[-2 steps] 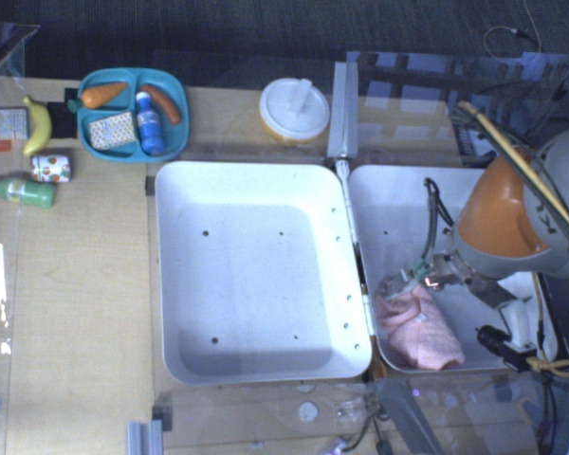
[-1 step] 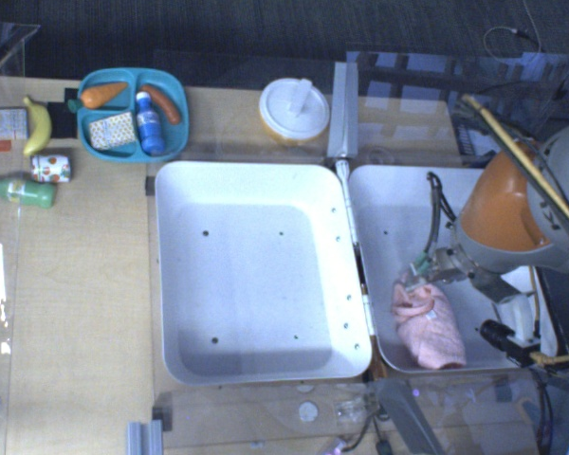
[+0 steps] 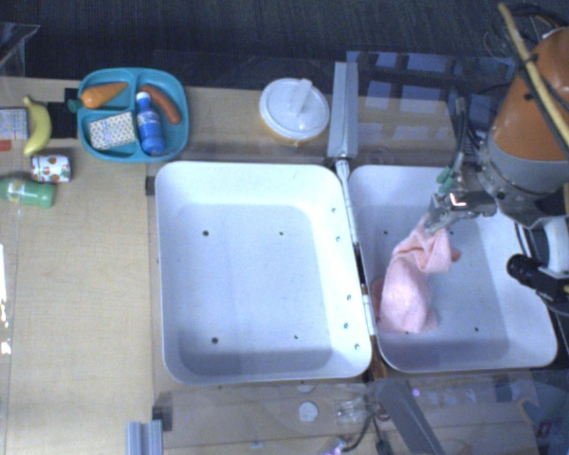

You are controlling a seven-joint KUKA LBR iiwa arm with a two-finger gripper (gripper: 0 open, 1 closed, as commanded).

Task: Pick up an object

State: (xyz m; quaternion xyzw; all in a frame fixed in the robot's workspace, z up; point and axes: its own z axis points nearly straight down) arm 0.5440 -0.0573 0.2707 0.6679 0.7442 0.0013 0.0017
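Camera view: gripper is pinched on the top end of a pink cloth in the right bin nr the tabletop's right edge, cloth partly raised w/ lower end on the bin floor, so grasp made, lift unfinished.

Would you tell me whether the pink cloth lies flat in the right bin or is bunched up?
Bunched: the pink cloth is crumpled, its upper end drawn toward the gripper.
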